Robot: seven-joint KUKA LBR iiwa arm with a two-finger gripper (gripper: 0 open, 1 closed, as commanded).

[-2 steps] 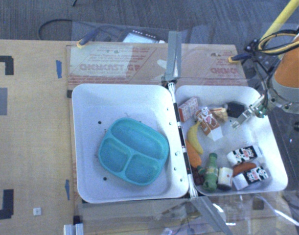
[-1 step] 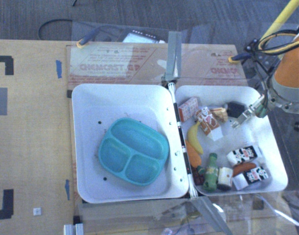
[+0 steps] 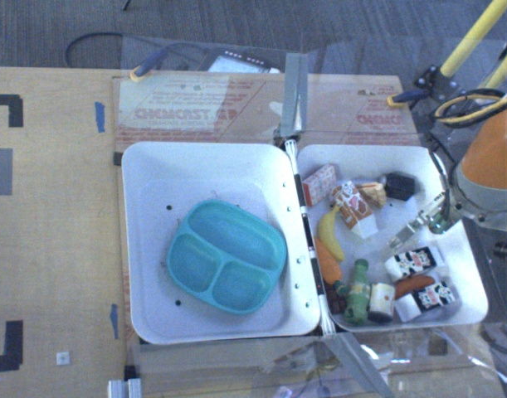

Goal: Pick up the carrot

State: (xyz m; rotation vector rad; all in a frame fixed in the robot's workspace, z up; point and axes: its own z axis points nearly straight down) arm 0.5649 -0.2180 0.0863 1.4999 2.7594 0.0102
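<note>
The carrot [image 3: 327,263] is an orange toy lying against the left wall of the right bin [image 3: 475,265], just below a yellow banana [image 3: 329,231]; its lower end meets a green bottle [image 3: 358,289]. My gripper [image 3: 412,228] hangs over the right half of that bin, slanting down to the left, about a hand's width to the right of the carrot and apart from it. Nothing shows in its grasp. The orange band of the arm [image 3: 489,156] is at the view's right edge.
The left bin [image 3: 145,222] holds a teal divided plate [image 3: 227,256]. The right bin is crowded: a red box [image 3: 319,182], a small carton [image 3: 351,206], a black object [image 3: 400,186], two cow-patterned blocks [image 3: 413,262] [image 3: 436,295] and a red sausage [image 3: 416,283].
</note>
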